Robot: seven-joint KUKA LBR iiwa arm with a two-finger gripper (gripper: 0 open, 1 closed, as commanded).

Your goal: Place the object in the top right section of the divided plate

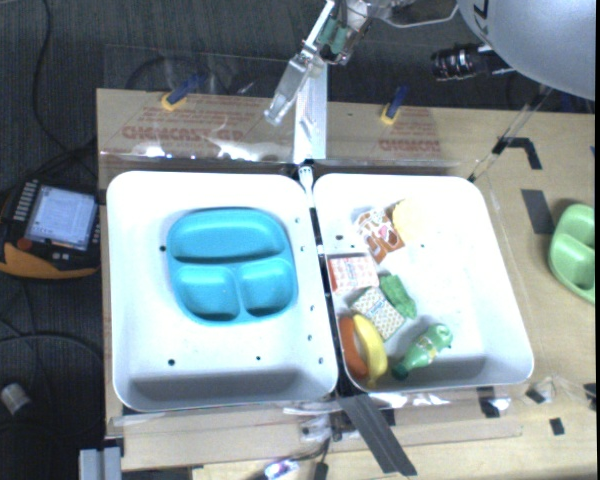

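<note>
Gripper (298, 93) raised, toys (385, 288) beside plate (230, 264)

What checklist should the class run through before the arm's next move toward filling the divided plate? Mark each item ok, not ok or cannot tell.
1. Blue divided plate sits flat in the left bin: ok.
2. Plate sections bare: ok.
3. Objects wait in the right bin, such as the banana: ok.
4. Gripper holds an object: not ok, nothing between its fingers.
5. Gripper over the right bin: not ok, it hangs past the bins' far edge.
</note>
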